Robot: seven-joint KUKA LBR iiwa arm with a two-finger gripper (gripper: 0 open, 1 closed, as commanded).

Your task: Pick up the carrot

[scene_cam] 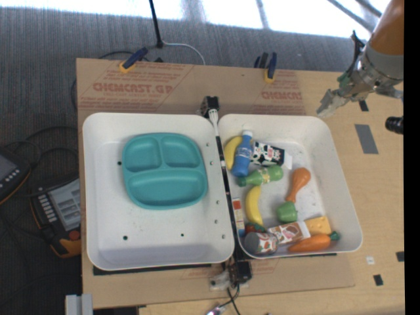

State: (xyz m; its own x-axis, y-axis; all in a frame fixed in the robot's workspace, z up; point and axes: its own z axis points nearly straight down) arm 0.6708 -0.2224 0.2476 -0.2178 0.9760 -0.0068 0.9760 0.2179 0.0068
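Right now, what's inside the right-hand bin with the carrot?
The right bin holds the carrot at its near edge, two bananas, a blue bottle, a cow-print carton, a drumstick and cheese. Whatever lies beneath them is covered.

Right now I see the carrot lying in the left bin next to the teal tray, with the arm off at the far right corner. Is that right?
Not quite. The carrot lies in the right bin, at its near right corner among the other toy food. The teal tray sits alone in the left bin. The camera view shows this. The arm's gripper is indeed off at the far right corner.
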